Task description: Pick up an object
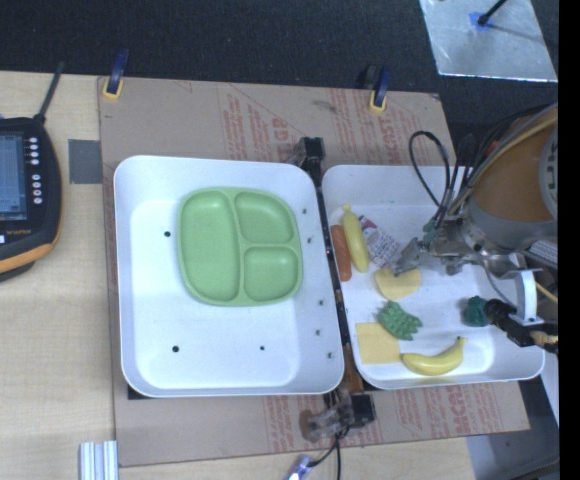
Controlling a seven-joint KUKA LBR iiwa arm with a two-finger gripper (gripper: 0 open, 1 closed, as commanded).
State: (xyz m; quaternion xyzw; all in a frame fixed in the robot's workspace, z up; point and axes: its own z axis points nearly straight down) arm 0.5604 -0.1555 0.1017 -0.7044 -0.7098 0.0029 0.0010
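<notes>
The right bin (pixel 510 373) holds several toy foods. Along its left wall lie an orange sausage (pixel 340 252) and a yellow corn-like piece (pixel 355 238), with a white and red packet (pixel 379 236) beside them. A pale yellow slice (pixel 399 286) lies mid-bin, a green leafy piece (pixel 399 320) below it, then a yellow wedge (pixel 375 343) and a banana (pixel 433 360). A dark green piece (pixel 477 311) sits at the right. My gripper (pixel 408 259) hangs low over the top edge of the pale yellow slice; whether it touches the slice is unclear.
The left bin (pixel 150 348) bears a green divided plate (pixel 239 245). The arm's grey body and cables (pixel 500 198) cover the right bin's upper right part. A handheld control pendant (pixel 5 193) lies on the bench at the far left.
</notes>
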